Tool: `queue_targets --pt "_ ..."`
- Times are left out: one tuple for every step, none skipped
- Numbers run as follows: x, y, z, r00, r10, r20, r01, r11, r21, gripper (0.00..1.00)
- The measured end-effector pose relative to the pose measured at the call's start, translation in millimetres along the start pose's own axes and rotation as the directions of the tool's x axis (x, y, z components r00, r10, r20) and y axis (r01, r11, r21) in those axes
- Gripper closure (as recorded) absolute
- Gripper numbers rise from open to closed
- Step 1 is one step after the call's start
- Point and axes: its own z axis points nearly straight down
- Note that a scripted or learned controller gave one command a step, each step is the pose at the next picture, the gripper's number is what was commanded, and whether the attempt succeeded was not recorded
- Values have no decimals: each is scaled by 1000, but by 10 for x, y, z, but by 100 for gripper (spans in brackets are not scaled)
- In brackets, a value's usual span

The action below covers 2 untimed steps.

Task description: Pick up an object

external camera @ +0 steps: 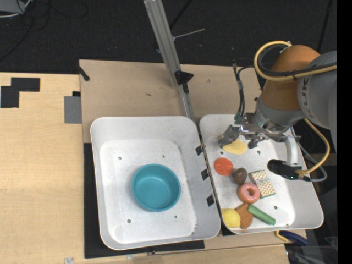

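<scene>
My gripper (241, 141) hangs over the far part of the right bin (308, 202), its two grey fingers spread apart and open. A pale yellow toy piece (237, 147) lies just under and between the fingertips; I cannot tell whether they touch it. Closer to the front lie a red tomato (223, 166), a brown ball (240, 175), a pink donut (249, 192), a checkered wafer (264, 183), a green stick (261, 214), a yellow lemon (231, 218) and a brown pastry (245, 217).
The left bin (110, 142) holds a teal bowl (157, 187). A slanted metal rail (168, 43) rises behind the bins. The arm's orange band (286, 78) and grey body stand over the right bin's far right corner.
</scene>
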Motion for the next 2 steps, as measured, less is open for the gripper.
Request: queue_targets --pt "-56 51 474 1000 1 0 -1 1000 -1 0" --pt "-65 61 348 1000 2 1 -2 1000 -5 100"
